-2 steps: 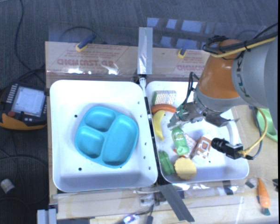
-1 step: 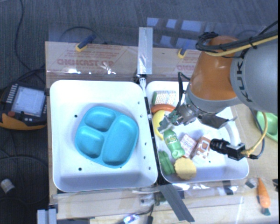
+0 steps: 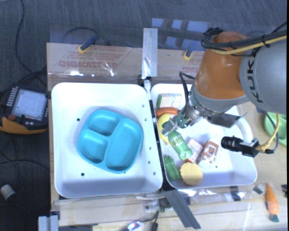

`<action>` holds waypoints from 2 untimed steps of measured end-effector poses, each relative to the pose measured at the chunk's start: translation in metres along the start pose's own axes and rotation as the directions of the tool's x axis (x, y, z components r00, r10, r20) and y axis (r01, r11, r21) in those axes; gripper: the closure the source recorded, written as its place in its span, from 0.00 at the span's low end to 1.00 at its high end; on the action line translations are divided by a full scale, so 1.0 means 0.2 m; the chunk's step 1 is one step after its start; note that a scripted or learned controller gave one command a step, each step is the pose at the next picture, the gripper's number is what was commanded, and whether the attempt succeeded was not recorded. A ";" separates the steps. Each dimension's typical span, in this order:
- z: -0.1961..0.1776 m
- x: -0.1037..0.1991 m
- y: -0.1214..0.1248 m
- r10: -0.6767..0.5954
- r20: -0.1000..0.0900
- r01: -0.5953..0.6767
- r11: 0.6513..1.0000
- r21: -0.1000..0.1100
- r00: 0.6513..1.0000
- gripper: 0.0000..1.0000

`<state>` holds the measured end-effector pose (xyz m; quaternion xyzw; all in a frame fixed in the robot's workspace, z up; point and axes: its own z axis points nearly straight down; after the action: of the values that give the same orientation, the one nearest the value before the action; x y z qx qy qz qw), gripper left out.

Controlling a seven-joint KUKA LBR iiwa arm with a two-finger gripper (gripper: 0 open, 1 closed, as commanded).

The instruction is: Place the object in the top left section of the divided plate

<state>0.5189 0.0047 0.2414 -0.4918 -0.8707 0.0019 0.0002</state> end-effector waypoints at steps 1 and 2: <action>0.15 0.35 0.04 -0.196 -0.004 0.196 0.981 -0.001 0.981 1.00; 0.30 0.49 0.08 -0.066 -0.005 0.066 0.998 0.002 0.998 1.00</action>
<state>0.4821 0.0963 0.1820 -0.4629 -0.8864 0.0014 0.0030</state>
